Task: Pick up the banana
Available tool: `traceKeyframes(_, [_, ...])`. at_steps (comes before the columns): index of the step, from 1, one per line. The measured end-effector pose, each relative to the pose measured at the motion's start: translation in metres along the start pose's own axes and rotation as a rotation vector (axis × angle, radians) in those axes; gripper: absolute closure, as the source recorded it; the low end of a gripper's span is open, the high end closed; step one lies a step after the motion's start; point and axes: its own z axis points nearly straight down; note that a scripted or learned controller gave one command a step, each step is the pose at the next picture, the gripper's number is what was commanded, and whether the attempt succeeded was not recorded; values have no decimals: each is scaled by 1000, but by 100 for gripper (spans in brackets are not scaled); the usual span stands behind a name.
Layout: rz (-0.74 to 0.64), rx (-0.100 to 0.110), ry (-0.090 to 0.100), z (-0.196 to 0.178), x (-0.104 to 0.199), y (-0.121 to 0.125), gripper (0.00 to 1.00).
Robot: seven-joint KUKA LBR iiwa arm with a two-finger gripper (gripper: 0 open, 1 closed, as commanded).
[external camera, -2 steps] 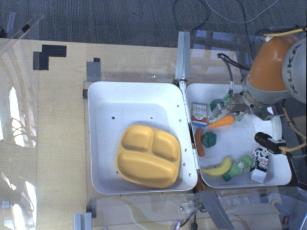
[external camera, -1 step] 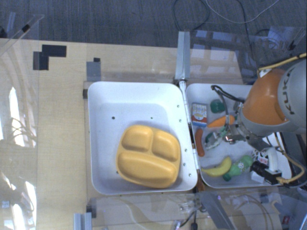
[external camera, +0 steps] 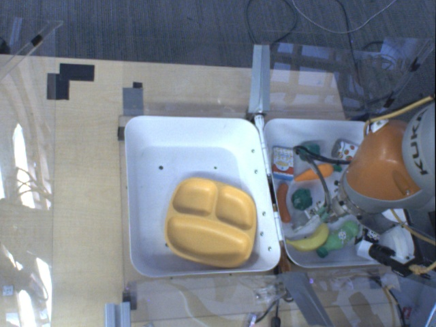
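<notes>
Banana [external camera: 310,238] lies at near edge of right bin [external camera: 344,125], among crowded toy foods, green item [external camera: 338,235] touching its right end. Arm [external camera: 385,162] hangs over bin from right, wrist low just above banana, likely lining up grasp. Gripper [external camera: 325,213] state: cannot tell. Yellow tray [external camera: 211,221] in left bin [external camera: 184,131].

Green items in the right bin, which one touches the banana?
The lime-green one by the bin's near wall, against the banana; the darker green item lies farther back.

Pale wooden bench [external camera: 82,203] on grey carpet [external camera: 150,19]

Black cables [external camera: 327,12] loop across the carpet; a clear panel [external camera: 24,182] edges the bench's left side, catching window-like reflections.
</notes>
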Motion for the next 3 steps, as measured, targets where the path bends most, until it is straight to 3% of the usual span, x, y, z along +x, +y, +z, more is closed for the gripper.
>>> traceKeyframes(1, [112,14,5,-94,35,35,0])
traceKeyframes(2, [-35,15,7,-94,24,7,0])
traceKeyframes(3, [-310,14,10,-47,3,-4,0])
